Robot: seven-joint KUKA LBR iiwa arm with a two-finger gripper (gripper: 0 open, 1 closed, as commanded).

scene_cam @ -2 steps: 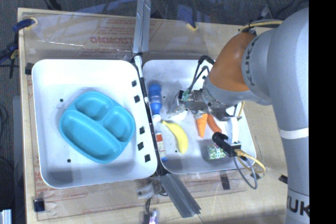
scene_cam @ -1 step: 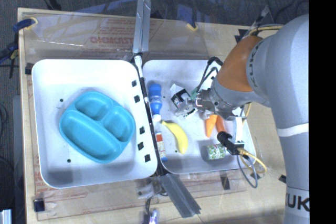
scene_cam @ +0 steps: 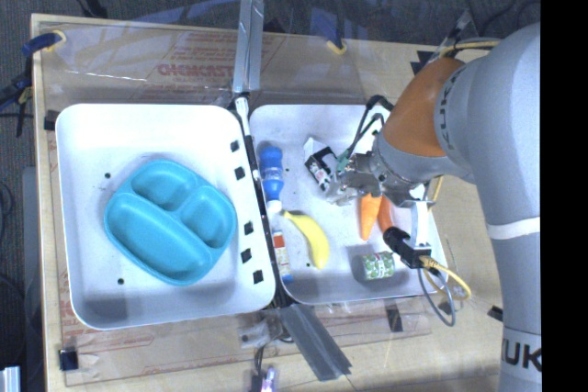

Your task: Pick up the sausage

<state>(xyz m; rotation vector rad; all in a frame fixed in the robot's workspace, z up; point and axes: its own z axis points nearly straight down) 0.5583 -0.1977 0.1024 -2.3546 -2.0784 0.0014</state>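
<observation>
The sausage (scene_cam: 386, 216) lies in the right bin (scene_cam: 303, 285), toward its right side, right under my wrist. It shows as a short reddish-orange stub, standing roughly up and down in the view, and my arm hides its upper end. It lies just beside an orange carrot (scene_cam: 368, 216) on its left, the two close to parallel; whether they touch I cannot tell. A small green can (scene_cam: 378, 266) lies just below it.

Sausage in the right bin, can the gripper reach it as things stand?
Probably yes: the gripper is right beside the sausage and nothing lies on it, though the carrot lies close along one side.
</observation>
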